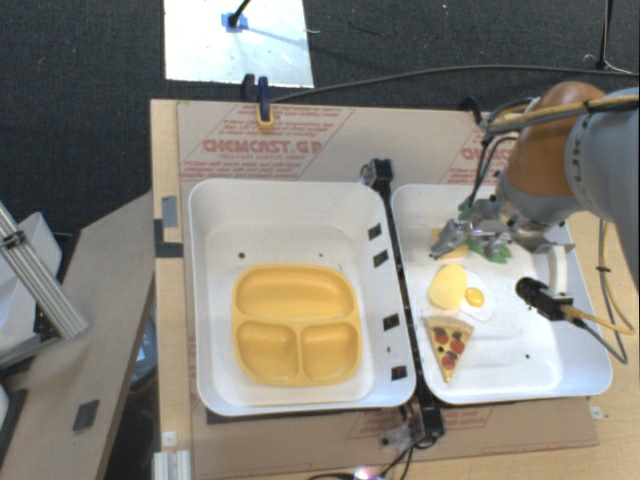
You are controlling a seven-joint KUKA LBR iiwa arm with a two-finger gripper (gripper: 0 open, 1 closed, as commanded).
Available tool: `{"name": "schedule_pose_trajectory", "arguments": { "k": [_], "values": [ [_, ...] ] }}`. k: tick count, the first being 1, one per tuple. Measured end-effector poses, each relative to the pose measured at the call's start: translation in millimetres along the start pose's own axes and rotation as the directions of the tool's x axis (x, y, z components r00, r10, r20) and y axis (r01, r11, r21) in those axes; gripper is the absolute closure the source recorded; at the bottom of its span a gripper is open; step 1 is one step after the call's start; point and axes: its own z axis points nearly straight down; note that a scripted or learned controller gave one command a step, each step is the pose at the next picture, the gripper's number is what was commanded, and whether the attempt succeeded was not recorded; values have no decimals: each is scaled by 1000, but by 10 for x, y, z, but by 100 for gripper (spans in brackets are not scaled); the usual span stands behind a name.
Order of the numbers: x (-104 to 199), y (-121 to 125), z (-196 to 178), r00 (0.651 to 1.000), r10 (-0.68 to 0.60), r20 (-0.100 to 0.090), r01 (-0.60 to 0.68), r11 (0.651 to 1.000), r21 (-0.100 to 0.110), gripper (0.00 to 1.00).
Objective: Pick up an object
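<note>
With the gripper (462, 238) low at the upper left of the right bin (580, 373), cannot tell how wide; nothing seen held. Just below it lie the egg (458, 290) and pizza (449, 345), both flat, so likely to slip out. Near the divider (396, 298); could clip it. Open floor toward lower right. Left bin holds a yellow tray (296, 324).

Two white bins (290, 203), one yellow tray (296, 324), one pizza slice (449, 344), one fried egg (460, 290).
</note>
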Motion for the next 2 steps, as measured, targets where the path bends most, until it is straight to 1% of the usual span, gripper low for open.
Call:
{"name": "schedule_pose_trajectory", "arguments": {
  "k": [1,2],
  "values": [
    [6,-2,396,1000,3,0,-3,1000,0,0],
    [2,18,264,1000,3,1,-3,1000,-7,100]
  ]
}}
